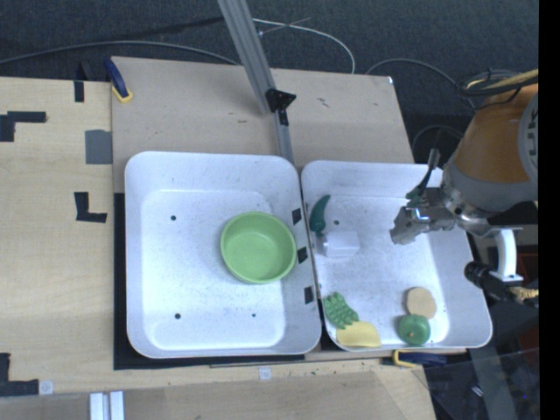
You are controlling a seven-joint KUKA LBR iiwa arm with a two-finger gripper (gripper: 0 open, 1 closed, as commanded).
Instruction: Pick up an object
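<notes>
Green bowl sits apart (left bin) from toys.

Arm reaches from the right, gripper low

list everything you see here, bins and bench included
shallow white plastic bins: 2, white, side by side on the bench
round green plastic bowl: 1, light green, left bin, right of centre
dark green curved piece: 1, dark green, right bin, upper left
small white block: 1, white, right bin, just below the curved piece
ridged green piece: 1, green, right bin, lower left
flat yellow piece: 1, yellow, right bin, front edge
round tan piece: 1, tan, right bin, lower right
round green ball-like piece: 1, green, below the tan piece
wooden bench: 1, light brown, under both bins
gripper: 1, grey metal, above right bin, right side
arm: 1, orange band, at right
</notes>
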